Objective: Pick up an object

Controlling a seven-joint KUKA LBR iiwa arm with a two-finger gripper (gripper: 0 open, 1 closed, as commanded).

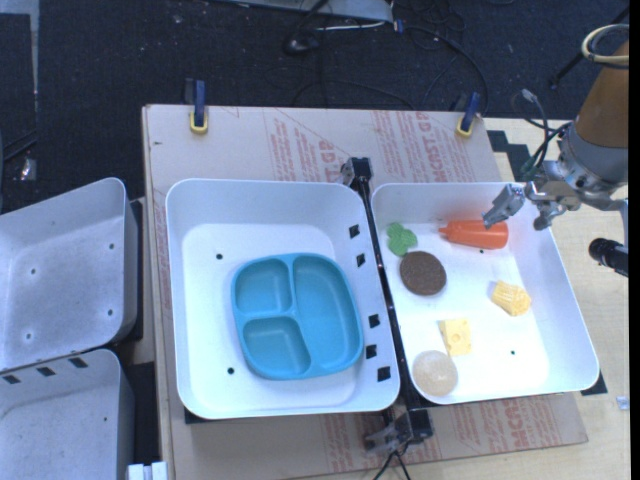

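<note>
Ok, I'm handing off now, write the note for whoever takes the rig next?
Gripper: open, at the right bin's far edge, just above the toy carrot's right end; nothing between its fingers.
Right bin also holds a green piece, brown round patty, two yellow pieces and a pale round piece.
Left bin: blue divided tray.
Done: nothing picked yet.
Left: close on an object, likely the carrot, and lift.

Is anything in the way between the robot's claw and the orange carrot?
Nothing visible is. The gripper hangs at the right bin's upper right, just above the carrot's right end, with no toy between them. The green piece and brown disc lie off to the carrot's left.
</note>
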